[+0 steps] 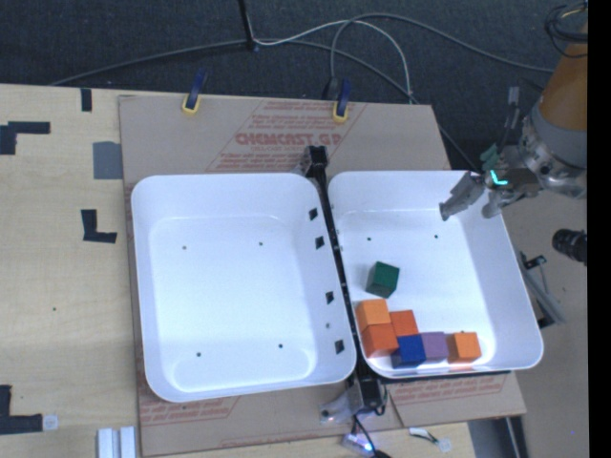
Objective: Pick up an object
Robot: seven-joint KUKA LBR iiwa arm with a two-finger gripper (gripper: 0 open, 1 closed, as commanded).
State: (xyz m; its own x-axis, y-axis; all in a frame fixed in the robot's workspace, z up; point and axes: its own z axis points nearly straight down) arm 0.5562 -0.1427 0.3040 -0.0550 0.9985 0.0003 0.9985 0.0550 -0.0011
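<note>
Green cube point(383, 279) lies apart from orange, red, blue, purple blocks point(412, 338).

The bench point(57, 284) bears cardboard point(277, 132) under two white bins point(153, 208).

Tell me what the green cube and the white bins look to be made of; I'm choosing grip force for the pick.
The green cube looks like painted wood or hard foam: flat matte faces, crisp edges, no shine. The look leaves it open which. The right bin and left bin look like smooth moulded plastic: uniform white, rounded corners and rims, soft glossy highlights on the floor.
</note>
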